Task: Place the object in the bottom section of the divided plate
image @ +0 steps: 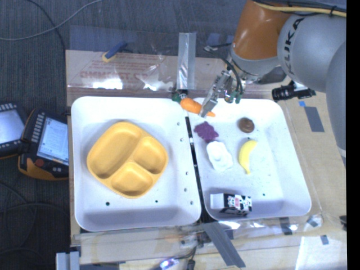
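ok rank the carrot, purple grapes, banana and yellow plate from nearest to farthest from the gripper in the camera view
From the gripper:
1. carrot, just left of the fingertips, on the bins' divider.
2. purple grapes, right bin, just below.
3. banana, right bin, lower right.
4. yellow plate, left bin.

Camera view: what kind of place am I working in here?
Likely a robotics lab bench: two white bins taped on cardboard, toy food such as a banana, and a teach pendant on grey carpet.
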